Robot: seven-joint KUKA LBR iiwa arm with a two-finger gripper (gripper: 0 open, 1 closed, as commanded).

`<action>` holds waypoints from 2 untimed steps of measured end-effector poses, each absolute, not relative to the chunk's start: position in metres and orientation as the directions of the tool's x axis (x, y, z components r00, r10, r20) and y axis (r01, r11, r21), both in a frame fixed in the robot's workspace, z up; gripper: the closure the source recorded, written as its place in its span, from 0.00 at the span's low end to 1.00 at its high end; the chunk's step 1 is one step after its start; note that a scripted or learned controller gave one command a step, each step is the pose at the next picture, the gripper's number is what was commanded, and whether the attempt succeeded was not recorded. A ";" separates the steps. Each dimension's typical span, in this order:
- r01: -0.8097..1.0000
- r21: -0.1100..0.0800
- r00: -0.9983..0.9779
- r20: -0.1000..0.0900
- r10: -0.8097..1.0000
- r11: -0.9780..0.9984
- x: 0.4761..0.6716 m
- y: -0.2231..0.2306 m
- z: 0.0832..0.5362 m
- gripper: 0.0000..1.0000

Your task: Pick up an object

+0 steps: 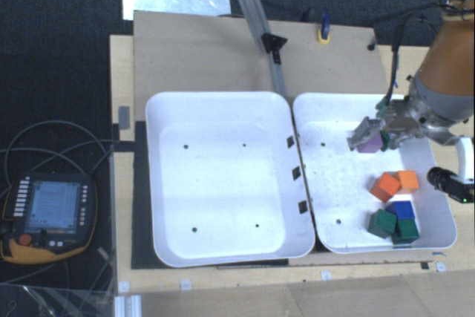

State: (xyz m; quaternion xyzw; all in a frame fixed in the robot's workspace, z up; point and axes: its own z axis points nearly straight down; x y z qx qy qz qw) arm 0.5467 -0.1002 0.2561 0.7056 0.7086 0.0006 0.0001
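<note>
Over the right-hand shallow white plastic bin (326,237), the grey two-finger gripper (369,137) pinches a small purple block (369,145) between its fingertips; the shallow grip could let it slip.

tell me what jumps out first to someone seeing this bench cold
The grey arm with its orange band reaches in from the right, its two-finger gripper over the right white bin, a small purple block at its tip. Bright orange, blue and green blocks cluster in that bin's near right corner.
</note>
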 end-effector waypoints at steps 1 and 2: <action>1.000 0.002 -0.003 0.001 1.000 0.003 0.547 -0.100 0.256 0.00; 1.000 -0.004 -0.001 0.001 1.000 0.001 0.544 -0.107 0.197 0.00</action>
